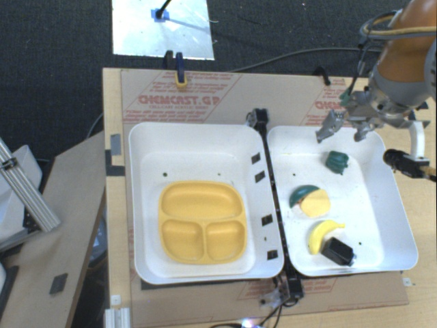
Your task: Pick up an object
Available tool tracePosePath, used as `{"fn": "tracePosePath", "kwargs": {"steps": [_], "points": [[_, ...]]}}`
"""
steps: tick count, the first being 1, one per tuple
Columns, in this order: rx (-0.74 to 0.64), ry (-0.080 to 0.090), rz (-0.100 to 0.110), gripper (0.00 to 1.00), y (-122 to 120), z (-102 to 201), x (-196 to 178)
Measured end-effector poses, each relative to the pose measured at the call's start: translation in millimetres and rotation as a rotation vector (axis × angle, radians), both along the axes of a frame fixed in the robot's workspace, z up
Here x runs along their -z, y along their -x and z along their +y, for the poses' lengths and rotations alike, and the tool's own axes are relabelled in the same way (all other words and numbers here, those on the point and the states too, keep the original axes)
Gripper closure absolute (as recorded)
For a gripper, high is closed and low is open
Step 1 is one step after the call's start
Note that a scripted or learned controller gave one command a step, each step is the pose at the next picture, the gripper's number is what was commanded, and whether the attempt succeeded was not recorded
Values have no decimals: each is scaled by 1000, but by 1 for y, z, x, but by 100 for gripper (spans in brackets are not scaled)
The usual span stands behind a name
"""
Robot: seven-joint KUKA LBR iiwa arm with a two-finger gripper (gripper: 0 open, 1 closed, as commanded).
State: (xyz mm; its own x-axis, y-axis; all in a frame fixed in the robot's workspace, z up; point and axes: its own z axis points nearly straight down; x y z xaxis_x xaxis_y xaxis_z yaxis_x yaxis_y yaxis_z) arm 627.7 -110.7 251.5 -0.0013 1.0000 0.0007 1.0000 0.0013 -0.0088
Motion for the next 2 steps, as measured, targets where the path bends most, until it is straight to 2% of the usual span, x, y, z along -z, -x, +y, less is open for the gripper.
{"fn": "tracePosePath", "kwargs": {"steps": [1, 2], "points": [[-2, 1, -10, 0, -2, 0, -6], [-1, 0, -5, 0, 1, 5, 55]]}}
